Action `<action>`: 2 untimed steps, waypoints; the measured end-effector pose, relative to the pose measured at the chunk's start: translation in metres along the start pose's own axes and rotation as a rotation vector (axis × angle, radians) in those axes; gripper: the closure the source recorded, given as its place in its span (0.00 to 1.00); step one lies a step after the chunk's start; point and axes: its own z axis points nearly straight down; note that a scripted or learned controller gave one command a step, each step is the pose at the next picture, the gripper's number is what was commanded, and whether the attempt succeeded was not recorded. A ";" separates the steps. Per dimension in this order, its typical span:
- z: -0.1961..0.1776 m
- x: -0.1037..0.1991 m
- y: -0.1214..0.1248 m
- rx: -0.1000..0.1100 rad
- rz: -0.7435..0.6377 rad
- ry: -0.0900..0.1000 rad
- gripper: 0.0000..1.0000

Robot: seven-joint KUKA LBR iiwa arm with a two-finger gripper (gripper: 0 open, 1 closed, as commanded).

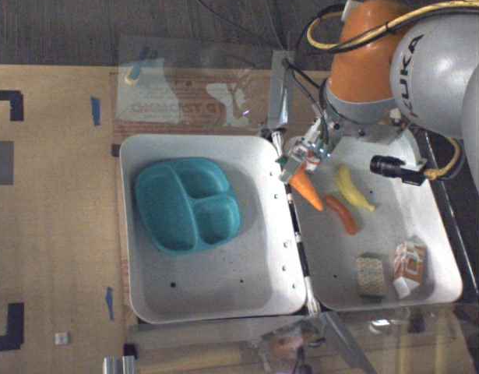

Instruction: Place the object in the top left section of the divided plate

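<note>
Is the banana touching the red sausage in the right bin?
Apart. The camera view shows bare bin floor between the banana and the red sausage.

One fixed camera, mounted above the counter (52, 209), looking down at a slant. Both white bins fit in frame side by side: left bin (200, 291), right bin (442, 279). Mid distance, some counter visible left of the bins. My arm (426, 53) comes in from the view's right, upper corner.

"KUKA" – on grey arm (434, 61) casing.
</note>
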 end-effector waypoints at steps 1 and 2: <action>0.000 0.061 -0.015 0.002 -0.227 0.003 1.00; 0.000 0.007 -0.024 0.000 -0.122 -0.001 1.00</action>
